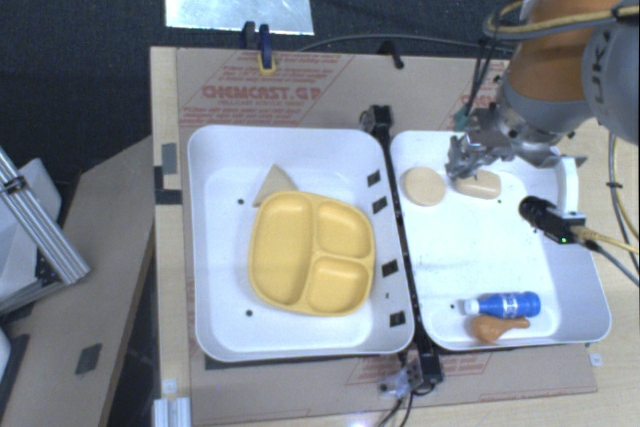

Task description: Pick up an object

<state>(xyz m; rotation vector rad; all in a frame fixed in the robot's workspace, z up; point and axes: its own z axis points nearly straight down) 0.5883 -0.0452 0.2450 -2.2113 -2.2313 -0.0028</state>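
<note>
The gripper (468, 165) sits low in the upper part of the right bin (500, 255), toward the upper right of the frame, directly over the left end of a pale tan block (480, 185). Just beside that block, to its left, lies a round tan disc (423, 186). The metal fingers are dark and bunched against the block; whether they are spread or closed cannot be told from here, and nothing can be seen clamped between them.

The block looks like the likeliest target, and several things could spoil the grab. The gripper is over the block's end rather than its middle, so closing there may pinch a corner and let the block pivot or squirt out. The disc is very near, so a finger coming down could land on it, or nudge it, instead of straddling the block. The block lies flat and low, so fingers stopping short would close on air.

The other candidates are well apart from the gripper: a blue bottle (505, 304) and an orange-brown piece (495, 326) touching it at the lower edge of the right bin. The left bin (215, 215) holds a yellow 3-section tray (310, 253) and a tan wedge (275, 183) at its upper edge.
</note>
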